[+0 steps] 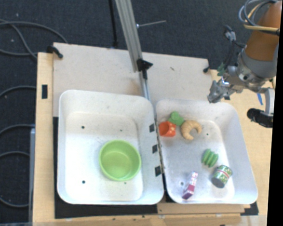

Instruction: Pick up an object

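Two shallow white bins sit side by side on a pale wooden bench (101,68). The left bin (74,110) carries a round, smooth green bowl (120,160), upright, near its front edge and toward its right wall. The right bin (241,141) carries the loose objects. By its back-left corner lie a small green piece (176,119) and, touching it, an orange-red piece (167,129); just beside these rests a tan, curved croissant-shaped toy (191,129). Toward the right wall lies a ribbed green object (209,158), and near it, closer to the front-right corner, a small can (221,176) on its side with a green-and-white label and a dark end. Near the front edge lies a small pink-and-white carton (190,185); its print is too small to read.

The gripper (216,95) hangs above the back edge of the right bin, near its back-right corner, apart from every object and with nothing between its fingers; how far the fingers stand apart cannot be told, as they appear small and dark. The grey arm with its orange band (263,31) is cut off at the upper right. A slanted metal rail (130,32) crosses the back of the bench and ends between the bins. Cables (11,33) loop over the dark floor at the left.
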